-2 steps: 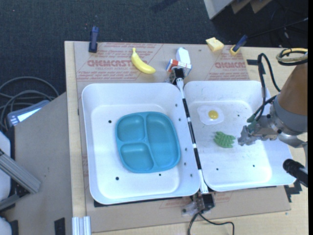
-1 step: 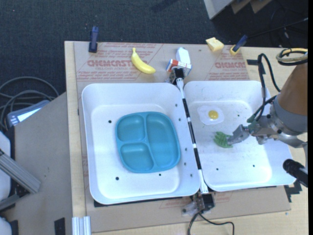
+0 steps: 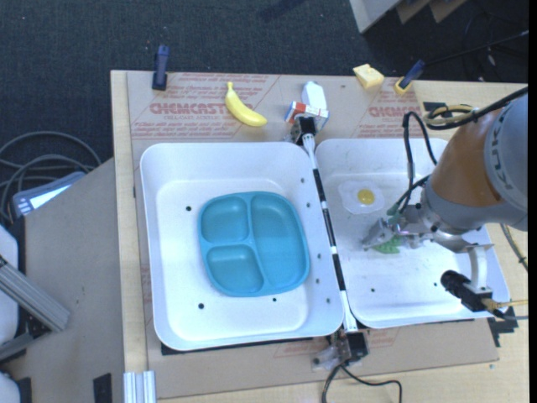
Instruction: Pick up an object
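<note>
Setting: robotics lab test station, not a domestic space. A grey KUKA arm [image 3: 482, 170] with an orange band reaches over two shallow white bins [image 3: 168, 191] clamped side by side on a plywood bench [image 3: 126, 141] lined with printed "CHEMCAST" masking paper; cables [image 3: 38, 162] lie coiled on dark carpet off the bench's left edge. Toy props sit along the bench's far edge: a plastic banana [image 3: 242, 107], a yellow foam block [image 3: 367, 76], a blue clamp [image 3: 160, 66].

Glossy blue plastic tray [image 3: 254, 243] (smooth) in matt white plastic bin [image 3: 168, 225]; bench [image 3: 126, 107] looks wooden.
</note>
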### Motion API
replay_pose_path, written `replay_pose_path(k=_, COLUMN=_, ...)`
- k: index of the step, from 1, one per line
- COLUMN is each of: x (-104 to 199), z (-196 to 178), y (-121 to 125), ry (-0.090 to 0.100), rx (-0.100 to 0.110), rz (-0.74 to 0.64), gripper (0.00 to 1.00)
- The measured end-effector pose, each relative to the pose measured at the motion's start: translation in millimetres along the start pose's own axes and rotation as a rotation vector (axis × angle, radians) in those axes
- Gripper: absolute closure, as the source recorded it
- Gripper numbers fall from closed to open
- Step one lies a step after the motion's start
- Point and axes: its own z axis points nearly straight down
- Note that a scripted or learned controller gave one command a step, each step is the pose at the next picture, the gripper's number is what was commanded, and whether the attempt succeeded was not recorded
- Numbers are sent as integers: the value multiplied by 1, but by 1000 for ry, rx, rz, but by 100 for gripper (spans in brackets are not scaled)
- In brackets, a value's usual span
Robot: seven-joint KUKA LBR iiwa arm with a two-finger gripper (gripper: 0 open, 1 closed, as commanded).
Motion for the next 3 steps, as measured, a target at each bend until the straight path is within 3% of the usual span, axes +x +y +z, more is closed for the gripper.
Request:
replay_pose_path(k=1, x=0, z=-11, y=1, ry=-2, rx=-4, rz=-1, gripper=100)
replay_pose_path(k=2, x=0, z=-11, y=1, ry=-1, rx=-3, rz=-1, gripper=0)
replay_pose_path(k=3, x=6, z=3, y=63, ry=-2, rx=-4, rz=-1, gripper=0)
